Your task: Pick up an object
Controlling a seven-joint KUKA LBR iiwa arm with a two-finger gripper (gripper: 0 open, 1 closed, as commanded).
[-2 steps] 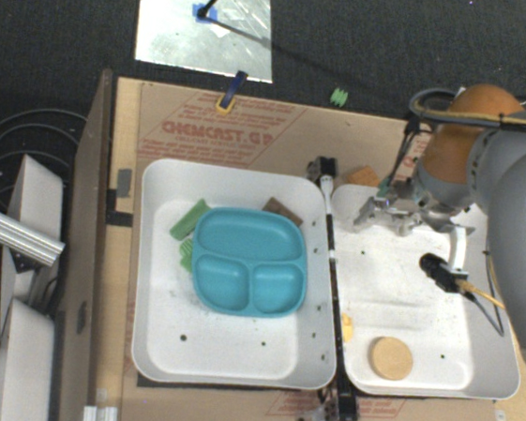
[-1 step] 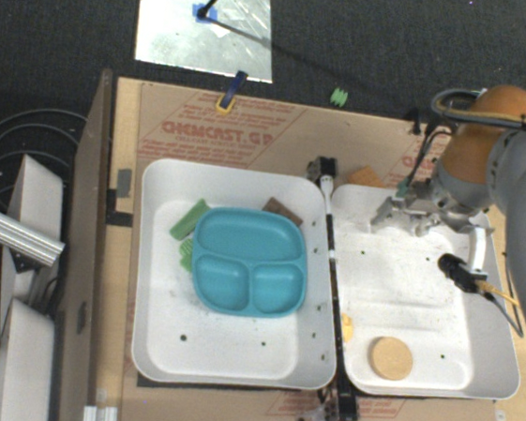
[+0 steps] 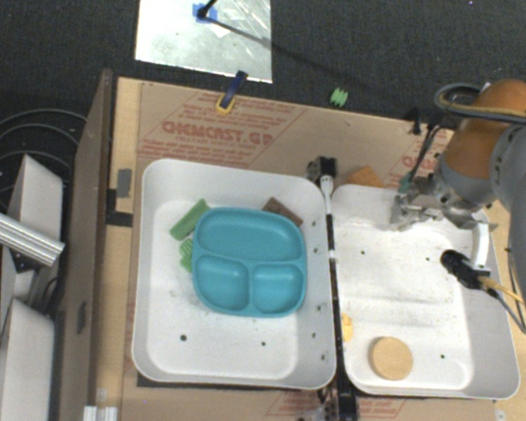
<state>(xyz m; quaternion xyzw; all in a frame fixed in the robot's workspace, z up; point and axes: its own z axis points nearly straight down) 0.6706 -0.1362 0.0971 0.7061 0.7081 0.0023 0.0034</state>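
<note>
Bench (image 3: 254,124) from above, arm over the right bin (image 3: 425,280)
Gripper (image 3: 408,215) hangs at that bin's far end, open or closed I cannot tell; the tan disc (image 3: 391,357) lies near its front wall, likely light and stiff, best pinched across its edges.

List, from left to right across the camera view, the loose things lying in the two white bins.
In order: green flat strip → blue divided plastic plate → small yellow scrap → round tan disc. The brown block overlaps the plate, so it is left out.
</note>
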